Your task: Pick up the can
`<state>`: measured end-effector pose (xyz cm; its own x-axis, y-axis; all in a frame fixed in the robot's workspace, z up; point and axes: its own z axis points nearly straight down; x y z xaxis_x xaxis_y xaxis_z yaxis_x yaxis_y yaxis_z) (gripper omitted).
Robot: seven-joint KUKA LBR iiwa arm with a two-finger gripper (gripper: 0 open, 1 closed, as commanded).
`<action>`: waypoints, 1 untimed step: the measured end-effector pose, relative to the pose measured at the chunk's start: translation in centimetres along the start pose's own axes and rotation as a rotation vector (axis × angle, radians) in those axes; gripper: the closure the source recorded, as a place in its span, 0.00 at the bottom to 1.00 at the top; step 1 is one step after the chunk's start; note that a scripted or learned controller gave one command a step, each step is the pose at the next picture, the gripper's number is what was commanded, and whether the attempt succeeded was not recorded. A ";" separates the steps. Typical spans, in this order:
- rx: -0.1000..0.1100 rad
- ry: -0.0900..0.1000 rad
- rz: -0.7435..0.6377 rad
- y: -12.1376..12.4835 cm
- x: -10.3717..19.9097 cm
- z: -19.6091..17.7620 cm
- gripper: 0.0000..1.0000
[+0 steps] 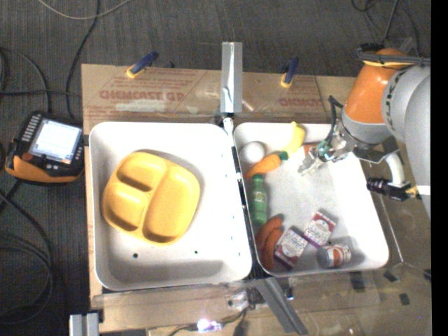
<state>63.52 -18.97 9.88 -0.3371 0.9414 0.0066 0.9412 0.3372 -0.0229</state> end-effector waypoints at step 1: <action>0.007 0.006 0.000 -0.1 0.2 0.2 0.00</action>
<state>63.32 -18.84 9.66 -0.3370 0.9414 0.0130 0.9409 0.3373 -0.0299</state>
